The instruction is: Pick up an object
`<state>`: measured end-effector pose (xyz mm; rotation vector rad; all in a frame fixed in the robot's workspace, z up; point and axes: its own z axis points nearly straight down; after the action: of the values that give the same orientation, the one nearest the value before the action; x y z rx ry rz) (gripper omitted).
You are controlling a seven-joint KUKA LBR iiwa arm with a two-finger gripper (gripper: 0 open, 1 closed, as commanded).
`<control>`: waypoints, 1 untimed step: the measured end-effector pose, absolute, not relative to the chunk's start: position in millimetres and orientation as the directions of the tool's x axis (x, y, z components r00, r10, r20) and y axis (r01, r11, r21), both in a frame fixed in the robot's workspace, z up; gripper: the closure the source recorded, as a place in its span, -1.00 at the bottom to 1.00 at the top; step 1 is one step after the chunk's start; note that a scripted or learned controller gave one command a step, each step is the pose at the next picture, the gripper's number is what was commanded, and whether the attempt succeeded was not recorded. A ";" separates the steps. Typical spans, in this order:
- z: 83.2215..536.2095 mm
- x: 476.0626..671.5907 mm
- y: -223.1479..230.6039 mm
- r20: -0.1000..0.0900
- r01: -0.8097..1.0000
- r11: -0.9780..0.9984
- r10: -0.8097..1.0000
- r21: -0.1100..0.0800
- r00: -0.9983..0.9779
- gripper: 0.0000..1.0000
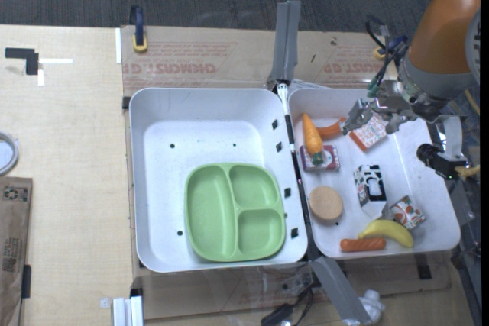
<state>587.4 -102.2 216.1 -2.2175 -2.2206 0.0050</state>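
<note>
The right bin (pixel 435 164) holds a carrot (pixel 311 133), a small strawberry-print pack (pixel 319 158), a round tan disc (pixel 326 204), a black-and-white box (pixel 370 184), a banana (pixel 390 233), a red sausage (pixel 363 244), a small printed can (pixel 407 211) and a red-and-white packet (pixel 370 136). My gripper (pixel 376 117) hangs low over the bin's far part, right above the red-and-white packet. Its metal body hides the packet's upper edge. I see nothing clearly held.
The left bin (pixel 153 164) bears a green divided plate (pixel 235 211). A grey divider post (pixel 286 42) rises between the bins at the back. A yellow-tipped clamp (pixel 137 30) and tape roll (pixel 6 155) lie at the left.
</note>
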 end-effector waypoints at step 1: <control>91.4 568.5 -156.3 0.000 0.997 0.075 0.997 -0.001 -0.075 -1.00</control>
<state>568.5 -156.3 91.4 -2.1365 -2.3030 0.0009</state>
